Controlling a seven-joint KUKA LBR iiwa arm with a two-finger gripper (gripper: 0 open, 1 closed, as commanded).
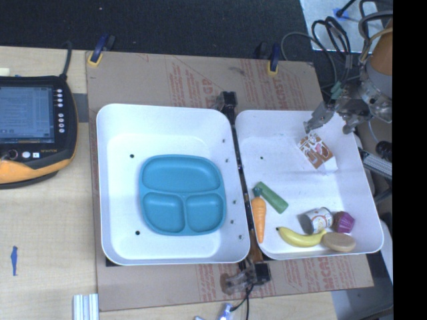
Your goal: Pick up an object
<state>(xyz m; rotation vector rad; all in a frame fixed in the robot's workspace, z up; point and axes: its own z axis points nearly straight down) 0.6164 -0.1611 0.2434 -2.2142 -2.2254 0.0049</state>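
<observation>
Right bin [280, 129]: gripper [331, 120] far right, fingers spread, holding nothing; snack packet [315, 151] just beneath. Near corner: carrot [259, 219], green cylinder [270, 197], banana [300, 237], can [318, 217]. Left bin [117, 179]: blue tray [181, 193].

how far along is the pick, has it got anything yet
Done: the grey arm's end effector has reached the far edge of the right white bin, by the small red-and-white packet. In hand: nothing visibly lifted; the packet lies on the bin floor. Left: grasping and lifting an object. The yellow banana and orange carrot lie untouched.
</observation>
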